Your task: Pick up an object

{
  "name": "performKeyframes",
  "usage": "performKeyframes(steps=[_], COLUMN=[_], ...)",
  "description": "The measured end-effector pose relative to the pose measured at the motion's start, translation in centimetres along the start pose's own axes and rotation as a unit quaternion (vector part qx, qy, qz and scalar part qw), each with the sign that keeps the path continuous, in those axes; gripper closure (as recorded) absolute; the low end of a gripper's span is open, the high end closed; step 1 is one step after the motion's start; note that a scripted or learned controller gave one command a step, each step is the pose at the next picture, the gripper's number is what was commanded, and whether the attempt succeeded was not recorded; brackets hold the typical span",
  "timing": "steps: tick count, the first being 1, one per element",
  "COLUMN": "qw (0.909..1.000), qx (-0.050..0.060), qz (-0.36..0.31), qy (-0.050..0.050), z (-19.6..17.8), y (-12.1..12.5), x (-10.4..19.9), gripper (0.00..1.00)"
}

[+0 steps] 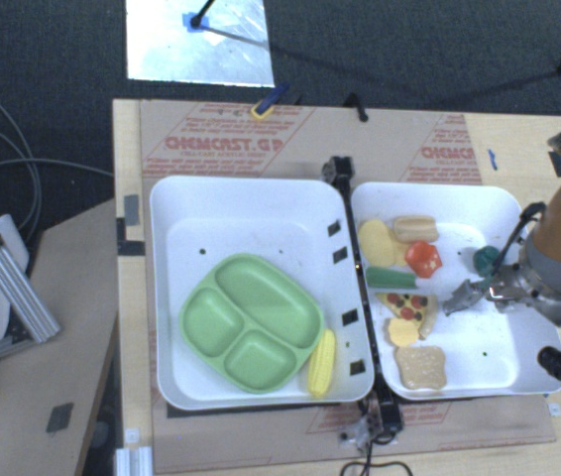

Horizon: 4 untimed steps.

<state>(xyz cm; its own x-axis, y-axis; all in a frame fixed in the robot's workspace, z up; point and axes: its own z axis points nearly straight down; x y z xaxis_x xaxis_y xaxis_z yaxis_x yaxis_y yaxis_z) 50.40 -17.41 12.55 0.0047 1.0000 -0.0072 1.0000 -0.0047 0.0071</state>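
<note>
- The toast slice (421, 366) lies nearest the camera, at the front of my right bin (499, 375).
- My gripper (459, 298) hovers low over that bin, just right of the pizza slice (408, 307); whether it is released or clenched, I cannot tell.
- Nothing is visibly held: I judge this the approach step.
- Next: settle over one piece, descend, grasp.

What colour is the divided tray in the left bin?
Light green; the divided tray shows best in the camera view.
</note>
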Motion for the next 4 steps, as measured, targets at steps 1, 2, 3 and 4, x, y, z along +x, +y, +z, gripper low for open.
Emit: performKeyframes(steps=[1, 2, 3, 4], qw=[1.0000, 1.0000, 1.0000, 1.0000], qx=[0.004, 0.002, 0.001, 0.002], qz=[-0.005, -0.004, -0.005, -0.006], qy=[0.005, 0.001, 0.003, 0.004], z=[4.2, 4.0, 4.0, 3.0], y=[-1.8, -1.7, 2.0, 2.0], x=[5.1, 9.0, 8.6, 8.6], gripper=[0.00, 0.00, 0.00, 1.00])
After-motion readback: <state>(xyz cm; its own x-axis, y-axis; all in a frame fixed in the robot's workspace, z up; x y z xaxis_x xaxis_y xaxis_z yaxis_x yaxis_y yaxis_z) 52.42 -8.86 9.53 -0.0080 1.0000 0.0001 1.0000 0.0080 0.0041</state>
